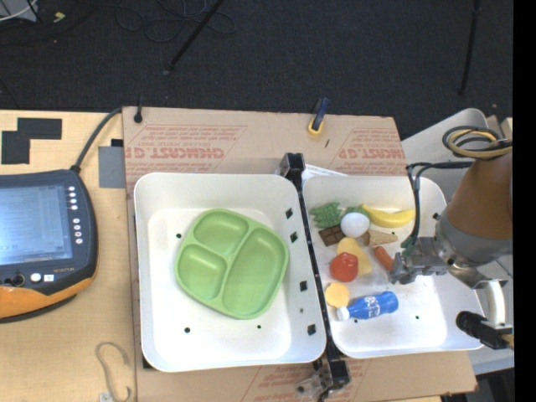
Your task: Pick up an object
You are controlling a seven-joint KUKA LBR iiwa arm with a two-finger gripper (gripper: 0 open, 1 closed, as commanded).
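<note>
The right white bin (419,333) holds several toy foods: a banana (390,216), a white egg (355,224), a green leafy piece (327,214), a brown block (331,235), a yellow wedge (353,249), a red tomato (343,267), a yellow disc (337,295), a blue bottle (373,306) lying flat, and a small red sausage (382,258). My gripper (407,268) hangs low over the right side of this bin, just right of the sausage and above the bottle's far end. Nothing is visibly held by it.
The left white bin (159,224) carries a green divided plate (233,262). A tablet controller (38,233) lies at the far left of the bench. A black divider clamp (293,170) joins the bins. Cables (473,141) loop behind the arm at right.
</note>
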